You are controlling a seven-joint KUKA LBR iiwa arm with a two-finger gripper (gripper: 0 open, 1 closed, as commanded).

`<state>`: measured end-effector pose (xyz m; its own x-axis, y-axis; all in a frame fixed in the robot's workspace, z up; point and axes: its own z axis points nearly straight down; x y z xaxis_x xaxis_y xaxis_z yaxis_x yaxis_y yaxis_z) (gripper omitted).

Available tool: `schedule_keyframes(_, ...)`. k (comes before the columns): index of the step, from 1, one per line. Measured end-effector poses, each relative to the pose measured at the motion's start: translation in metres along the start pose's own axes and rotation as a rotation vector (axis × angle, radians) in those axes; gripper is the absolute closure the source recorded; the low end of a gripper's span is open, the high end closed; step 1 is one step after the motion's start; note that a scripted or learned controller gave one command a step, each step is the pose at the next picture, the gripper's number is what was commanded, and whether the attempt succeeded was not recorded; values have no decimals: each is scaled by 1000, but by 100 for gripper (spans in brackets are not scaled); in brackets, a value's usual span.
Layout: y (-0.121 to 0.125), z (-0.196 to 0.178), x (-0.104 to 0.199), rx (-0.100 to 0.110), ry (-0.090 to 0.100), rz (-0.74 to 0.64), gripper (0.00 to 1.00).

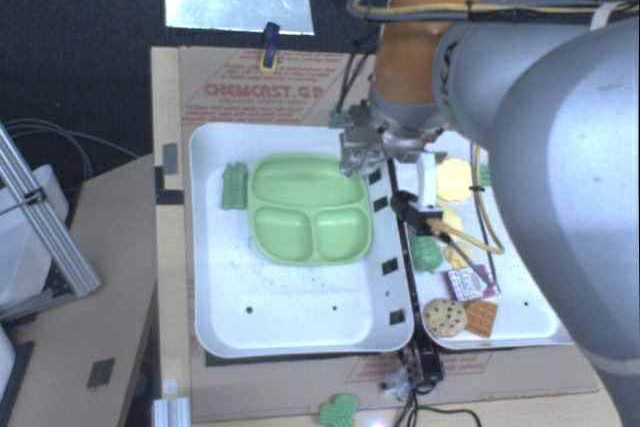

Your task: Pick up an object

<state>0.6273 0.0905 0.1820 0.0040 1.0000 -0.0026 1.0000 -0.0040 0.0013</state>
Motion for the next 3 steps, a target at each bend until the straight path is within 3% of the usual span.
schedule_keyframes(1, -44, -2, -113, 3, -2, 6, 100)
schedule_keyframes(2, -46, -5, -15, -1, 4, -15, 100)
schedule_keyframes(3, -77, -23, -48, 2, 3, -3, 100)
